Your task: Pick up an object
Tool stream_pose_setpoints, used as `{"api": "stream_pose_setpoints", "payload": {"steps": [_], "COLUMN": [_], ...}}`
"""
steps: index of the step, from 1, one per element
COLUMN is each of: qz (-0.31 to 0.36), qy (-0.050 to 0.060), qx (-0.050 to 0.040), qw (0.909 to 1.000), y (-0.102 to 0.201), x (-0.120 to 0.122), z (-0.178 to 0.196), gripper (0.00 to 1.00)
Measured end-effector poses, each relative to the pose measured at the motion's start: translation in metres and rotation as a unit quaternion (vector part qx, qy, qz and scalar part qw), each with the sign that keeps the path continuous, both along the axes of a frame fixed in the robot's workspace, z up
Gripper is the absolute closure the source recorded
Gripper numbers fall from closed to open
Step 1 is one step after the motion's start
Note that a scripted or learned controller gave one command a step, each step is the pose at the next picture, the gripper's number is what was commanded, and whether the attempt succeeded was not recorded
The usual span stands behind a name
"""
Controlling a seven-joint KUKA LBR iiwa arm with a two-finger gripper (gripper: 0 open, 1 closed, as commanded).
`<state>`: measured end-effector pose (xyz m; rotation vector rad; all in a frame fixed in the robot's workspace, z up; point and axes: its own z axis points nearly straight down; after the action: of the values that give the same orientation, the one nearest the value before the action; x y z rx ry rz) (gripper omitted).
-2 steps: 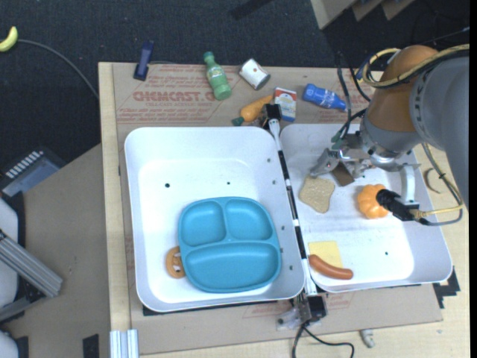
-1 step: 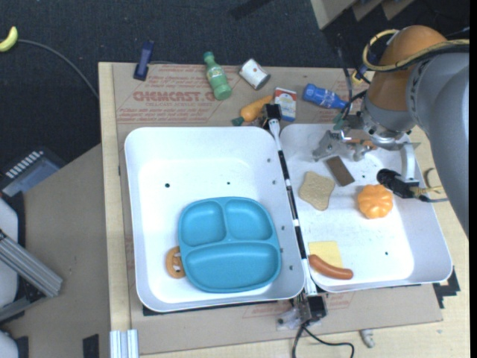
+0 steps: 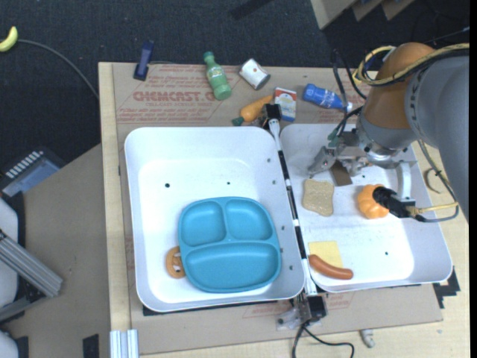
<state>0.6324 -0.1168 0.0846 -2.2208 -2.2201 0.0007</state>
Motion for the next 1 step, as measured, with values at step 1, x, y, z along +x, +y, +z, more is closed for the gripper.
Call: {"api": "stream_pose_setpoints", "payload": {"steps": [1], "qz": [0.000], "qy": [-0.002], "qx": [-0.0006], "qw": [1.0000], "y": [0.0096], "x": [0.0097], "z": [0.0001], "gripper": [0.00]}}
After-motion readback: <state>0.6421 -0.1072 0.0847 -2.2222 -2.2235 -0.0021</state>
